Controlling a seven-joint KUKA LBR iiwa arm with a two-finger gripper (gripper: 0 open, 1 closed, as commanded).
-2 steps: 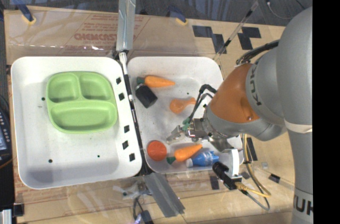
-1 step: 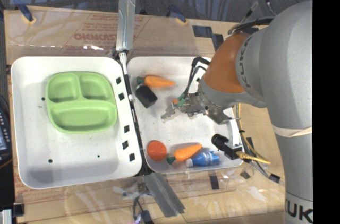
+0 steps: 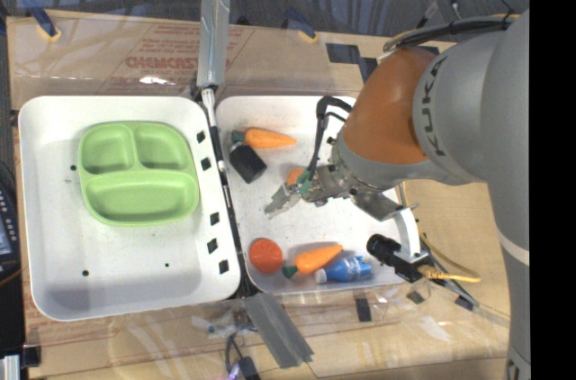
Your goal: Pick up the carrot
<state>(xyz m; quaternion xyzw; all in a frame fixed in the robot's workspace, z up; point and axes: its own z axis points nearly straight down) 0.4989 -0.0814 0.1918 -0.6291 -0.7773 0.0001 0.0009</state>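
Claw (image 3: 281, 200) above right bin (image 3: 297, 113), between two carrots (image 3: 268, 138)

Two orange tapered plastic carrots w/ green tops lie flat in the right white bin (image 3: 270, 284). One carrot (image 3: 267, 138) sits near the bin's far edge, green end left, tip right. The other carrot (image 3: 315, 259) lies near the front edge, tilted, green end lower left, just beside an orange ball (image 3: 265, 254) and touching a blue bottle (image 3: 346, 270).

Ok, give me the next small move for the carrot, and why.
Probably shift the hand up the view until it is above the upper carrot. The hand sits mid-bin between two carrots. The lower carrot is crowded by an orange ball and a blue bottle; the upper one has only a black block beside it.
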